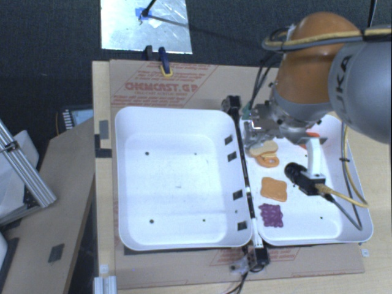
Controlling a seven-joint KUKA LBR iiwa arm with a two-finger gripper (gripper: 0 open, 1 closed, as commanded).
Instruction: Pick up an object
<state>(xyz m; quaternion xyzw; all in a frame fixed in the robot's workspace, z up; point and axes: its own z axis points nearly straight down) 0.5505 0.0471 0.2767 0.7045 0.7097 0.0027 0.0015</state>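
Note:
My gripper (256,129) hangs over the back left corner of the right bin (343,225), close to the wall between the bins. Just below it lies a tan bread-shaped piece (263,147), with an orange round piece (268,160) touching its front side. I cannot tell whether the gripper touches the tan piece. An orange toast-like square (274,189) sits further forward, and a purple bunch of grapes (271,215) lies near the front left of that bin. The arm's orange band and grey wrist hide the bin's back right part.
The left bin (125,164) stands beside the right one, both resting on a cardboard sheet (165,84). A shiny metal plate (146,17) lies behind the bench. An aluminium frame (24,176) stands at the far left.

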